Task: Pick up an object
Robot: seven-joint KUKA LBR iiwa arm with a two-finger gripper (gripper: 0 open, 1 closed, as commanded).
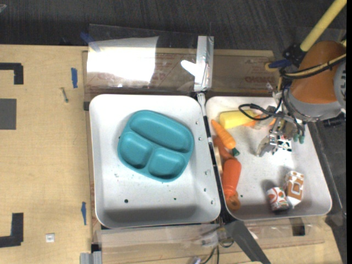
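Observation:
In the right bin, my gripper hangs low over bare white floor near the bin's middle. The grey arm with its orange band comes in from the upper right. A yellow object lies to the gripper's upper left. A small orange carrot lies along the bin's left wall, and a bigger one lies below it. Toward the front right, an orange-and-white box sits beside a small red-and-white package. I see nothing in the gripper.
The left bin holds a teal divided plate. A clear plastic sheet and a metal divider stand behind the bins. Black cables trail from the wrist over the yellow object.

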